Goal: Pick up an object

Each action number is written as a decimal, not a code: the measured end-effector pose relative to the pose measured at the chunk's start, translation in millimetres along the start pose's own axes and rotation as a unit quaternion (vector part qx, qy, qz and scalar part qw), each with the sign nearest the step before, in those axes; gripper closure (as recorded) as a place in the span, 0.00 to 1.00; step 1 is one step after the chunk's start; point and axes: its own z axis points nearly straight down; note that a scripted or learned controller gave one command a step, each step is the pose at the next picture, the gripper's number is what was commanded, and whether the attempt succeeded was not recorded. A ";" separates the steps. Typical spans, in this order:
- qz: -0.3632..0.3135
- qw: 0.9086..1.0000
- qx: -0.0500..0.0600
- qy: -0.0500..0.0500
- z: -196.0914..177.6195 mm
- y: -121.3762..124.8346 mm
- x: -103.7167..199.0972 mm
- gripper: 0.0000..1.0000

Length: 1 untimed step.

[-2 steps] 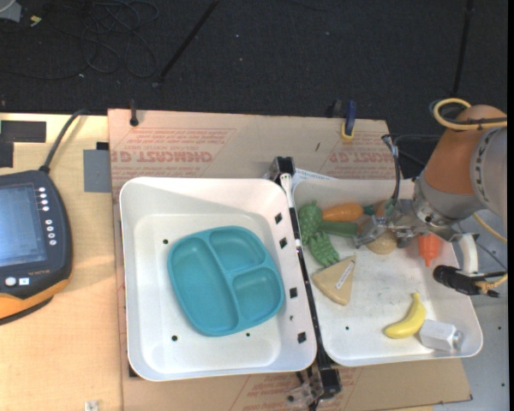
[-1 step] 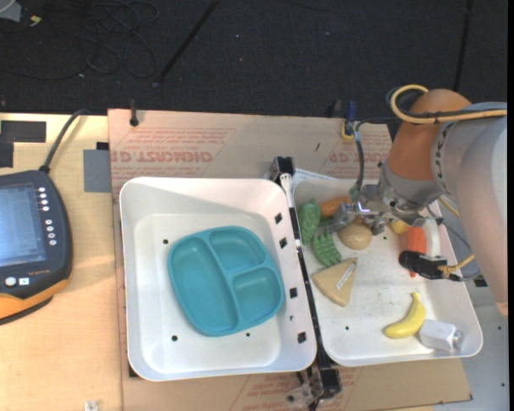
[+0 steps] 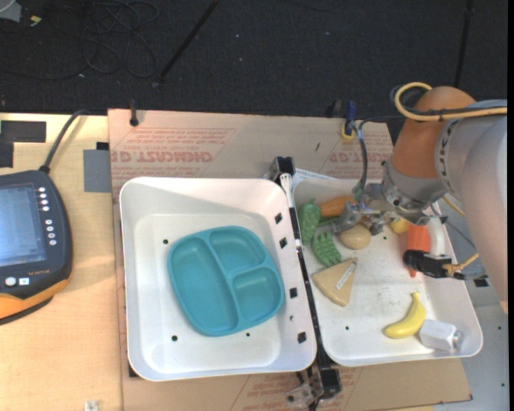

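Gripper is low in the upper part of the right bin; can't tell its state, the wrist blocks the view. Grey arm with orange band comes in from the right. Left bin holds a teal divided plate, well apart from the gripper. In the right bin: a beige cheese-like wedge lies near and below the gripper, green toy vegetable to its left, banana further down, and a tan round piece touching or just under the gripper. An orange carrot-like piece sits just beside it, left. A red-orange piece lies to the right, a small grey-white block by the banana.
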 end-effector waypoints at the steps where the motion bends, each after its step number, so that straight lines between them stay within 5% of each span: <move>1: 0.002 1.000 -0.003 0.001 -61.3 -30.2 52.6 1.00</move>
